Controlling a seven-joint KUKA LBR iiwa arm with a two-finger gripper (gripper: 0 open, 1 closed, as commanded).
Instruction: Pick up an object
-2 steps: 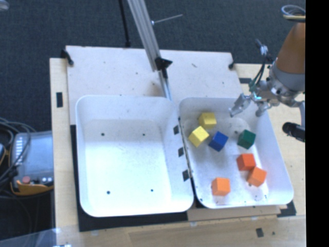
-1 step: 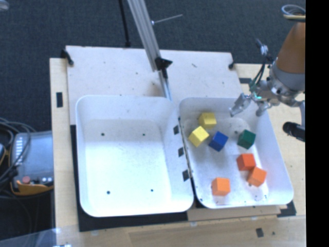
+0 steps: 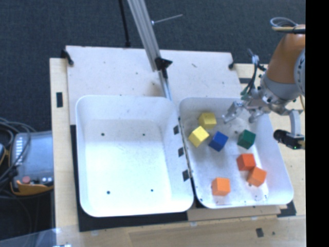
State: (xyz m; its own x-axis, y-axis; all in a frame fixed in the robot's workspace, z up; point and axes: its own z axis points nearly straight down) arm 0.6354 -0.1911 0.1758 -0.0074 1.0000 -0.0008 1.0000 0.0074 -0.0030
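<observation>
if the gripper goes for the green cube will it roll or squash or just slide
The green cube looks rigid, with flat faces and sharp edges, so it probably won't squash or roll. On the smooth white bin floor it would likely slide if nudged. It sits apart from the blue cube, leaving finger room.

Bench [image 3: 59,153] carrying two white bins, left bin [image 3: 85,112] and right bin [image 3: 280,181], touching along their inner walls; board [image 3: 103,71] under their far edges; metal pole [image 3: 144,27] slanting up from board's far middle.
</observation>
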